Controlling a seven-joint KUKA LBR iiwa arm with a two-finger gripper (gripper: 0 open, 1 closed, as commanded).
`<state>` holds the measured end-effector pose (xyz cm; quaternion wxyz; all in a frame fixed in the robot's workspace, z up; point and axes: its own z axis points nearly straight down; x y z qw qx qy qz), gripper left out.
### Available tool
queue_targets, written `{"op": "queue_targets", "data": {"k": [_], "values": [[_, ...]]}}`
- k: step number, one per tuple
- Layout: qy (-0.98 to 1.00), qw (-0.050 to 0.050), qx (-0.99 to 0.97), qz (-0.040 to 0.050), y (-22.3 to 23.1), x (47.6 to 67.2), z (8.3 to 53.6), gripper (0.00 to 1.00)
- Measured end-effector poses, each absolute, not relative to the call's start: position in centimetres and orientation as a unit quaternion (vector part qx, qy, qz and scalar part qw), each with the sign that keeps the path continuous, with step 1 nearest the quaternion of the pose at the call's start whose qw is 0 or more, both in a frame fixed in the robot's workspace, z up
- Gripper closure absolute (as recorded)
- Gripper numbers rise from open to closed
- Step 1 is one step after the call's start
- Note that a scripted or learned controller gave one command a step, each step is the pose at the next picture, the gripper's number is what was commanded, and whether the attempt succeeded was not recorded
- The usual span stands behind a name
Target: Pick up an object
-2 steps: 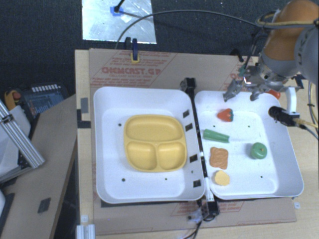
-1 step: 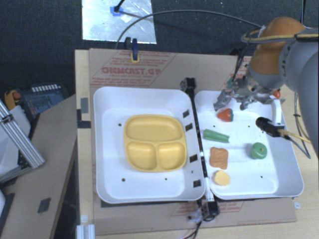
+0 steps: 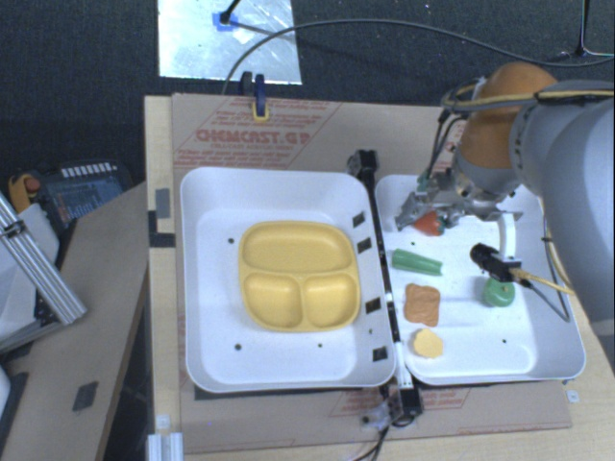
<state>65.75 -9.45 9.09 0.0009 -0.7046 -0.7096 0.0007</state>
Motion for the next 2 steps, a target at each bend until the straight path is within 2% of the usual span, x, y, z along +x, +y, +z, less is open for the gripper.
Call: {"op": "queue_targets", "data": {"k": [1, 2], "values": [[-0.710, -0.002, -0.704, -0.0015, -9.5, 66.0, 10.6, 1.00], [-0.707, -0.003, -0.707, -0.0021, -10.4, 66.2, 15.6, 1.00]]}}
